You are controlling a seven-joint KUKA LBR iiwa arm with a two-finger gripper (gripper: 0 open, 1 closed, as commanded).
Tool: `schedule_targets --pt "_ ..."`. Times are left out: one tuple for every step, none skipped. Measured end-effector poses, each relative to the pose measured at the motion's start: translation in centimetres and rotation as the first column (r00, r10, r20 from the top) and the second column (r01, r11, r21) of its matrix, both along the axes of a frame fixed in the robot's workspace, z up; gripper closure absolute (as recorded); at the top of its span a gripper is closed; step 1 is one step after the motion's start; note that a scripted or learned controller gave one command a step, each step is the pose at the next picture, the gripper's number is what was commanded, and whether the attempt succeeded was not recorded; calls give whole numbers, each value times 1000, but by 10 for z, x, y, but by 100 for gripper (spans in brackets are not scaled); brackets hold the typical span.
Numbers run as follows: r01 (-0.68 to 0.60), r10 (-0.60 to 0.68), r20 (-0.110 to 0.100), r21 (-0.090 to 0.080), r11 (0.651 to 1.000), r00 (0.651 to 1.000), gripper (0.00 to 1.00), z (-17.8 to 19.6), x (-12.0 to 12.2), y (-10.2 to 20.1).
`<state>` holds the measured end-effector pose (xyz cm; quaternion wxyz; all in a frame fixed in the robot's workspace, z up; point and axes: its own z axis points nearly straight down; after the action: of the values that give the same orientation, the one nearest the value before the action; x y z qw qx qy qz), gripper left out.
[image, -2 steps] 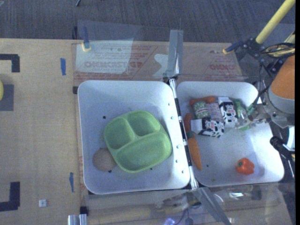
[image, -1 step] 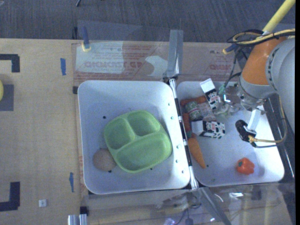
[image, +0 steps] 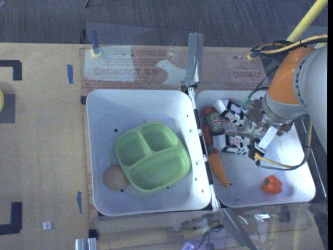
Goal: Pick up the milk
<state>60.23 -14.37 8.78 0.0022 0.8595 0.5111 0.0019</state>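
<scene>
Two black-and-white cow-patterned milk cartons lie in the right bin (image: 296, 191). One milk carton (image: 230, 111) is near the bin's upper left, the other milk carton (image: 233, 145) sits lower, near the middle. My gripper (image: 250, 132) hangs low between them, just right of the lower carton, with the orange-banded wrist behind it at the upper right. The gripper's body hides part of both cartons, and contact cannot be judged.
A dark can (image: 213, 121), a slim red item (image: 207, 134) and a carrot (image: 218, 168) lie along the right bin's left wall. A red pepper (image: 271, 184) sits at its lower right. The left bin (image: 104, 113) holds a green divided plate (image: 153, 156) and a tan round item (image: 114, 177).
</scene>
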Motion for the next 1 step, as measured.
schedule_targets --pt "114 -114 -12 0 993 993 100 112 12 54"
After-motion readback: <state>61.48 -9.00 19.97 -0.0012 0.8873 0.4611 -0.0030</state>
